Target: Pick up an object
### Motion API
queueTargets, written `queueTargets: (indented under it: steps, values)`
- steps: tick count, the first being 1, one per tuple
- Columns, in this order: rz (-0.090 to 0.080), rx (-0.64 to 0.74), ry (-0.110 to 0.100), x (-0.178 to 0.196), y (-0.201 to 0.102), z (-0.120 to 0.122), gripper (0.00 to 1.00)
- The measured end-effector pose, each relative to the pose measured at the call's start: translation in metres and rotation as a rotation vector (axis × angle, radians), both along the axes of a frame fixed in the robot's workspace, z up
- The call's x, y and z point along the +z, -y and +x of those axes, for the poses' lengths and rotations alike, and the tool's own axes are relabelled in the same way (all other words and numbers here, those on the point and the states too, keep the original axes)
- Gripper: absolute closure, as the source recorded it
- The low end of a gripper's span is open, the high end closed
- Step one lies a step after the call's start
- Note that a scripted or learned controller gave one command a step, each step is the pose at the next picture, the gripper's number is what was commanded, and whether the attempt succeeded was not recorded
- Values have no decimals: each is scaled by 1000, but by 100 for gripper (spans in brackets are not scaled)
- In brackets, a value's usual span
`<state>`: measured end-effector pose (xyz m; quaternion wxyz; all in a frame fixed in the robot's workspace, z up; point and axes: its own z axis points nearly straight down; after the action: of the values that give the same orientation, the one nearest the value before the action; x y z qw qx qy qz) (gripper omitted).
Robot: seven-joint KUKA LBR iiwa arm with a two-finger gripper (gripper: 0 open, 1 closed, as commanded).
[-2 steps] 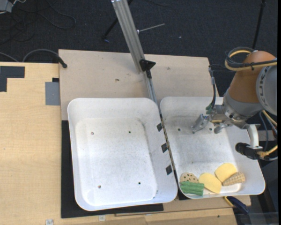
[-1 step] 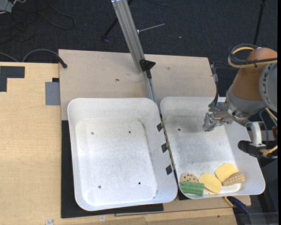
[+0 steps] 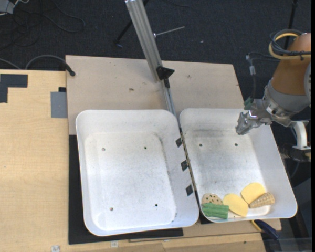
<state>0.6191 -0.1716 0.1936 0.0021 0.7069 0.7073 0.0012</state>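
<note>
The tool (image 3: 245, 124) is hanging over the far right part of the right bin (image 3: 220, 140), near its back rim, with nothing visible between its tips; whether it is released or clenched I cannot tell at this size. Behind it the grey arm (image 3: 289, 83) with its orange band is reaching in from the right. The candidates for picking are lying well apart from the tool, bunched in the near corner of the same bin: a yellow round piece (image 3: 252, 191), a second yellow piece (image 3: 235, 203) touching it, a tan cone-shaped piece (image 3: 262, 200) just beside them, a green piece (image 3: 216, 210) and a small brown speckled disc (image 3: 212, 199) at the near rim. The left bin (image 3: 126, 167) is sitting alongside on the worktop (image 3: 26, 140). By my reading, the approach is only beginning: the next move is calling for travel toward the near corner, then a descent onto one piece without jamming against its neighbours.
</note>
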Motion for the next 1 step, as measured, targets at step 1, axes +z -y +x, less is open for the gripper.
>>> queueTargets:
  steps: [1]
  values:
    - [1, 0, -2, 32, 1, 0, 100]
